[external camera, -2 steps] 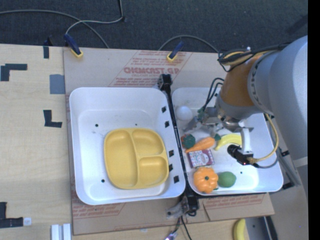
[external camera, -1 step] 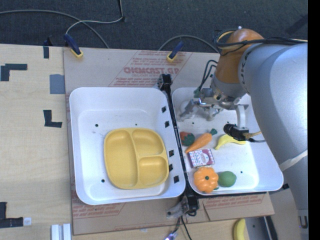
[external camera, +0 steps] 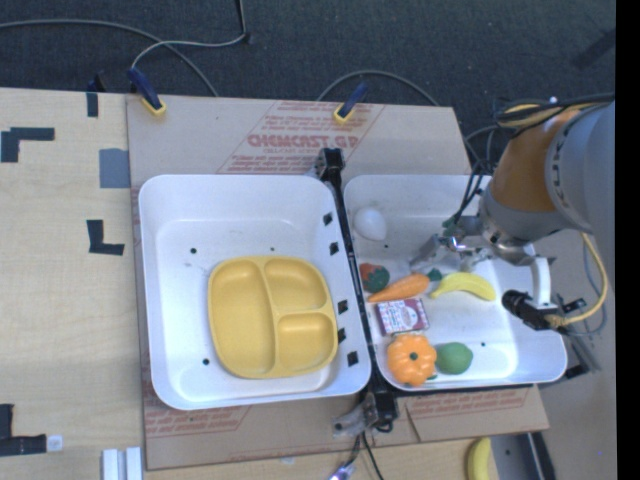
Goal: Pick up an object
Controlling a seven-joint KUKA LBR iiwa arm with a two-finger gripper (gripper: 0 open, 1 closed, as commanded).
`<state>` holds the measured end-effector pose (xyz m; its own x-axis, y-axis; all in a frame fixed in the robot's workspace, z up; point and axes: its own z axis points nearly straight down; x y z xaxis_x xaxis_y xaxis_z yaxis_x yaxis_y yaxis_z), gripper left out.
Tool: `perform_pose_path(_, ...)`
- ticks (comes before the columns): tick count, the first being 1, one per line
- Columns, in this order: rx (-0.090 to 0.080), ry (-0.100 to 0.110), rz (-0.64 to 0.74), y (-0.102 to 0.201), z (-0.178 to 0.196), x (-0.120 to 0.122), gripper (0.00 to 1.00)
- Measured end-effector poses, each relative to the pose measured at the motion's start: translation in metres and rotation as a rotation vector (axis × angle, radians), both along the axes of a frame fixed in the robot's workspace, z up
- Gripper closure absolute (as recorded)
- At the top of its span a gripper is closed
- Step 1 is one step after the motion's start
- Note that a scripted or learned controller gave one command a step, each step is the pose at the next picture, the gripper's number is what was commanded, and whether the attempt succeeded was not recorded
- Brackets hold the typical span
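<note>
The right bin [external camera: 500, 208] holds several toy foods. A white egg-shaped ball [external camera: 371, 223] lies at its back left. An orange carrot [external camera: 398, 288] and a yellow banana [external camera: 465, 286] lie side by side in the middle. Below them are a red and white packet [external camera: 402, 316], an orange pumpkin [external camera: 411, 359] and a green lime [external camera: 455, 358]. My gripper [external camera: 448, 253] hangs low over the middle of this bin, just behind the banana and the carrot's tip. I see nothing held in it.
A yellow divided plate [external camera: 272, 316] lies in the left bin [external camera: 170, 268]. A small red piece [external camera: 367, 272] sits against the divider between the bins. The arm's orange band [external camera: 525, 173] overhangs the right bin's far right side. Cables [external camera: 560, 313] trail by its right rim.
</note>
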<state>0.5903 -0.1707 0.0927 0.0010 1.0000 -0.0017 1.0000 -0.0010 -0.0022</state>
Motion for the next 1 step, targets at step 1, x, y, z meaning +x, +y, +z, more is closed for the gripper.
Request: perform_pose_path(1,0.0,-0.007,0.004,0.047,-0.0061,0.0216,0.0)
